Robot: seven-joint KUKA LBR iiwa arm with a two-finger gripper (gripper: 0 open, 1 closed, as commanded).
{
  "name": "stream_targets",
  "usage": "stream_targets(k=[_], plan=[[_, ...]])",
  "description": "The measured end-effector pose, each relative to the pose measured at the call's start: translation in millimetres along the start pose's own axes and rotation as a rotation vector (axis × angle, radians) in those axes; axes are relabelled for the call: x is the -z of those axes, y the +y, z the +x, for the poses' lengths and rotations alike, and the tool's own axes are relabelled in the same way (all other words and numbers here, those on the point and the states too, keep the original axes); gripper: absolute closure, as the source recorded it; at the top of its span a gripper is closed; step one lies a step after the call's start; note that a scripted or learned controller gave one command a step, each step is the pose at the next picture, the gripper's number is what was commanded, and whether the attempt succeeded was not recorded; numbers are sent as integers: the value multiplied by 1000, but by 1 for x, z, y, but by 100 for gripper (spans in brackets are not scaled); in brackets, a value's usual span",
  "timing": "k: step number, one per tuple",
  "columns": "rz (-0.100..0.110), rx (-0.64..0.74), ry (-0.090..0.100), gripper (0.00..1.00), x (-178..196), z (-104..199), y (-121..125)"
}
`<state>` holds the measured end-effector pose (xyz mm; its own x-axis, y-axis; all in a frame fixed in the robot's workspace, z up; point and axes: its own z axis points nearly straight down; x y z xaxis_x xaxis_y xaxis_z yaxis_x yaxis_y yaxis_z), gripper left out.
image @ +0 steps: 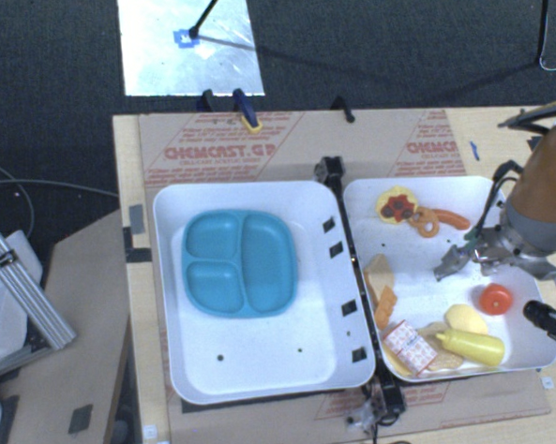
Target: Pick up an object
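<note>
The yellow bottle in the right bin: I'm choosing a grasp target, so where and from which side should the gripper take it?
Grip the yellow bottle across its middle, coming down from above. It lies on its side along the bin's near wall, so its long rounded body offers two opposite sides there. The lemon crowds its far side, so fingers probably need care.

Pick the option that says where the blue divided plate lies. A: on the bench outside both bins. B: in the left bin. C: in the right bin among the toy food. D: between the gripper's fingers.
B: the blue divided plate lies flat on the floor of the left bin, while the toy food sits in the right bin.
</note>
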<state>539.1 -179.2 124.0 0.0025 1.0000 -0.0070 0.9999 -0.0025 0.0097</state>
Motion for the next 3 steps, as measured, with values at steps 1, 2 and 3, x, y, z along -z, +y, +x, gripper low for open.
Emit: stream_targets(k=[1,2,3], plan=[[-1,24,15,0,65,189,52],[6,11,7,100,72,176,50],[-4,8,5,100,167,151,101]])
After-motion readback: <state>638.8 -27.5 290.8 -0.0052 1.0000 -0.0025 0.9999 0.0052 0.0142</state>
